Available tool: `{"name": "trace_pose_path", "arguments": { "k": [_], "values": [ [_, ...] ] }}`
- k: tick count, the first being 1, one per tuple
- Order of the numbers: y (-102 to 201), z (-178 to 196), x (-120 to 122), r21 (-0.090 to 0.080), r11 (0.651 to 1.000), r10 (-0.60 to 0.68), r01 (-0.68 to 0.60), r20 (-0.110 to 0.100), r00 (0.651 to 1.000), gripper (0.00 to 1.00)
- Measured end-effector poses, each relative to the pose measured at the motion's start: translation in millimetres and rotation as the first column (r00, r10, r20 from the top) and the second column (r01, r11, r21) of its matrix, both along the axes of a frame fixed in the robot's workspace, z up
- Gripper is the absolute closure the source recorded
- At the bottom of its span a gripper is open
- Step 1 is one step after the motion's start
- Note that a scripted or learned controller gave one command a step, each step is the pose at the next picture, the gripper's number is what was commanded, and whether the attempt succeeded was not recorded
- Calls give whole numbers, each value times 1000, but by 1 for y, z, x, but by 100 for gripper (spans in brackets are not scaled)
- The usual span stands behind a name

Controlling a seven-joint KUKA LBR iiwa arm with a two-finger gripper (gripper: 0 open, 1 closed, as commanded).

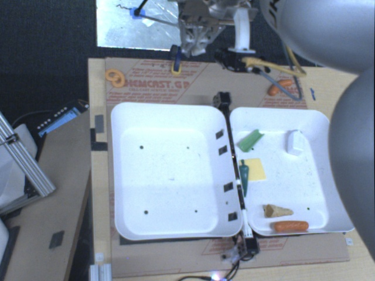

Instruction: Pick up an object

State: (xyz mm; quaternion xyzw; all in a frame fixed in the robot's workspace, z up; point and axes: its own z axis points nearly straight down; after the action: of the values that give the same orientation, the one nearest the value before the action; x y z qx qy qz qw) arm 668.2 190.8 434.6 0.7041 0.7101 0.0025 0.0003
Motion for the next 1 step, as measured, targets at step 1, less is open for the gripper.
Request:
{"name": "trace_pose_path", "arguments": {
  "k": [1],
  "values": [
    [47, 8, 0, 0, 1000, 0, 0, -1, 1000, 100]
  ]
}}
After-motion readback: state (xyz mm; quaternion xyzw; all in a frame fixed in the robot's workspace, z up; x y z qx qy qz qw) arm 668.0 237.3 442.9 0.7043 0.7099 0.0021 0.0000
